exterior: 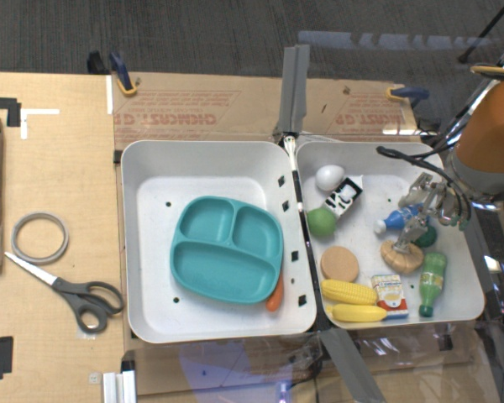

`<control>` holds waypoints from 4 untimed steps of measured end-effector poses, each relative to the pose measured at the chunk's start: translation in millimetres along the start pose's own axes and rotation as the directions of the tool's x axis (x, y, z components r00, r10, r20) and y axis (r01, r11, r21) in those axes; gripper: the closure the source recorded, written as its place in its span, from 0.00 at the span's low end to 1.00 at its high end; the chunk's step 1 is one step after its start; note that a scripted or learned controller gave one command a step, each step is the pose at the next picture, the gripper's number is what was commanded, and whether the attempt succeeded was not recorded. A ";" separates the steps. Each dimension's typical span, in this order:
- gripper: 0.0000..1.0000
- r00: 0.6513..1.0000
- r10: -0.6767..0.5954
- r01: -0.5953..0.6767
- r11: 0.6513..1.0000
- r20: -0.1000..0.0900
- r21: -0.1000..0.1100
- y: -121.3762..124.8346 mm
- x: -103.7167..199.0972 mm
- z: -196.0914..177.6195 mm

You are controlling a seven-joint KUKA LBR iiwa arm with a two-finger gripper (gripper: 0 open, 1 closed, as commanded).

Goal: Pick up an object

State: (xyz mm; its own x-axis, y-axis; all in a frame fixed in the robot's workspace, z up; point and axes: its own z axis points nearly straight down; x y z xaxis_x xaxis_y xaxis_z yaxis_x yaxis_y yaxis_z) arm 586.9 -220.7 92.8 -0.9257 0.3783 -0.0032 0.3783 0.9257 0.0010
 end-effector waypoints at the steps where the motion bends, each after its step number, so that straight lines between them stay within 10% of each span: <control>1: 0.00 0.993 0.121 -0.121 0.993 0.001 0.000 6.0 42.0 -0.2; 2: 0.00 0.981 0.194 -0.194 0.981 -0.002 0.001 -26.4 71.3 0.5; 3: 0.00 0.907 0.422 -0.422 0.907 0.002 0.001 10.2 -27.0 0.2; 4: 1.00 0.908 0.419 -0.419 0.908 0.006 0.000 11.5 -28.1 -10.1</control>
State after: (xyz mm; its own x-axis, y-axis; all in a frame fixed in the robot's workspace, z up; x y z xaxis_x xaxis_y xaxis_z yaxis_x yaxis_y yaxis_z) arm 617.3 -220.7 103.0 -0.6822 0.7311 -0.0085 0.7311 0.6823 0.0021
